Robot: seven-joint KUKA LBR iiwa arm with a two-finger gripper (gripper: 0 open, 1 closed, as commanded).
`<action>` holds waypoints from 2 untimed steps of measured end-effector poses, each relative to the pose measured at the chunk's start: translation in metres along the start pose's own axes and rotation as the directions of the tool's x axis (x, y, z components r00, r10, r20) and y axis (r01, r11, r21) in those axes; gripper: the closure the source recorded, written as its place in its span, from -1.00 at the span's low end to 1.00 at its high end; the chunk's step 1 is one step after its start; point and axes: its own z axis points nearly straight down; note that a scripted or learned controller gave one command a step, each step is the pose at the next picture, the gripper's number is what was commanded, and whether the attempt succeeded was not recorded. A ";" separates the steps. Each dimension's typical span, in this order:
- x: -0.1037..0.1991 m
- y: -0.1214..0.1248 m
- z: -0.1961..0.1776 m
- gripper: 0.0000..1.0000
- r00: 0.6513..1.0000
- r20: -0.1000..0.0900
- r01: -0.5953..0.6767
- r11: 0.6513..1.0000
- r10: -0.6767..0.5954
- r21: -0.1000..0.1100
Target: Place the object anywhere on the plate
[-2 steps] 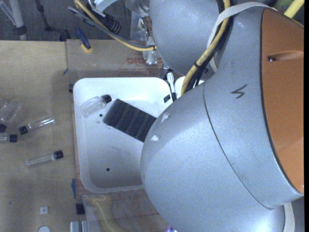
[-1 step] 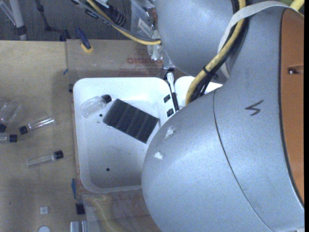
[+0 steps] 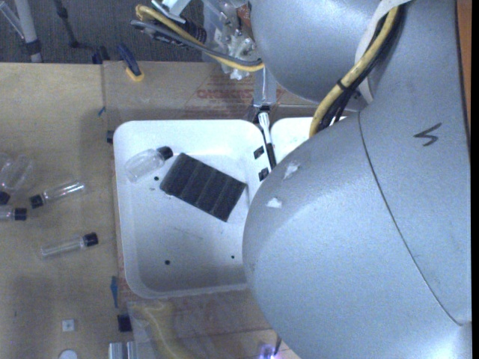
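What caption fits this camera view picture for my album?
Big grey robot arm looms over a white bin holding a dark ribbed rectangular plate and clear plastic bottle.

- Bottle (image 3: 144, 162): small, clear, with a black cap, lying on its side in the left bin's far-left corner.
- Plate (image 3: 203, 186): dark, ribbed rectangle, lying flat and skewed, just right of the bottle.

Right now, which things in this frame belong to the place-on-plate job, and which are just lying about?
Job:
- dark ridged plate in the left bin
- clear bottle with black cap in the bin's far-left corner, just beside the plate

Lying about:
- capped clear vials on the bench left of the bin
- blue clamp at the bench's far edge
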 end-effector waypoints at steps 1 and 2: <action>0.000 -0.002 -0.009 1.00 1.000 0.004 0.003 1.000 -0.003 0.000; 0.001 -0.005 -0.019 1.00 1.000 0.007 0.007 1.000 -0.007 0.000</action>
